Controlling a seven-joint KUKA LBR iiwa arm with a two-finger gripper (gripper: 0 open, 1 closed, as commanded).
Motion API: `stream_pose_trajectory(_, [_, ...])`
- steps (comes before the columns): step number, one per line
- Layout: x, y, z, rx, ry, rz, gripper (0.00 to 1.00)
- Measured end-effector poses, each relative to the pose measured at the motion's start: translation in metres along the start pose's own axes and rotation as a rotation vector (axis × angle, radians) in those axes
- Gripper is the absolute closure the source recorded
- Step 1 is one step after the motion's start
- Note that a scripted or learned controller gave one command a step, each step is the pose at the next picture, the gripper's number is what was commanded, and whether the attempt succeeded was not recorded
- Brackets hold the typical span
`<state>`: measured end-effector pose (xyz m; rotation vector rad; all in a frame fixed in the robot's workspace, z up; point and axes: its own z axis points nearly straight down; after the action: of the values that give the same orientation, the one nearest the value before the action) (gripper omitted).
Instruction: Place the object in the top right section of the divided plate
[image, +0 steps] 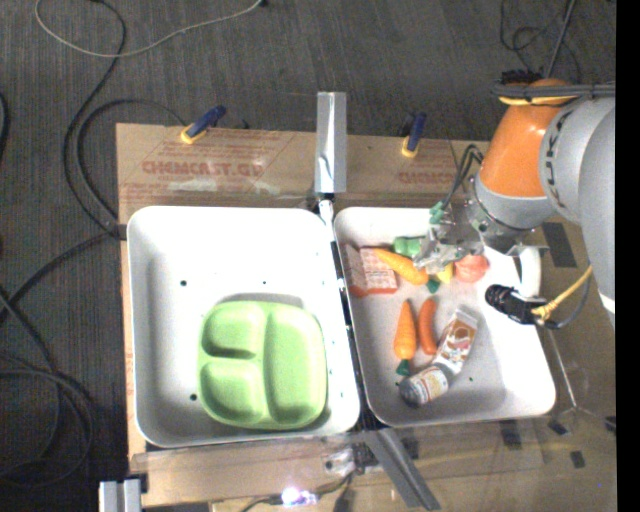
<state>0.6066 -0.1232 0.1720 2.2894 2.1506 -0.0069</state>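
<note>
carrots (413, 330) lie apart, below the tool (440, 250); right bin (520, 385).

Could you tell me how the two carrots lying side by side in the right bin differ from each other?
The left carrot is a lighter orange, while the right carrot is a redder orange. The left carrot looks thicker and longer; the right carrot is slimmer and shorter. Both lie roughly upright in the view, close together in the right bin, below the end effector.

- A green divided plate (265, 367) is seen in the left bin (160, 240).
- The gripper (440, 250) is positioned over toy foods near the right bin's (520, 395) far edge.
</note>
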Motion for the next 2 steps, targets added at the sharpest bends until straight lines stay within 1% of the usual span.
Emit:
stream_pose_trajectory(1, [-0.094,-0.108,0.017,0.001,0.001,-0.021,1.0])
stream_pose_trajectory(2, [-0.071,-0.106,-0.238,-0.003,0.0,0.014,1.0])
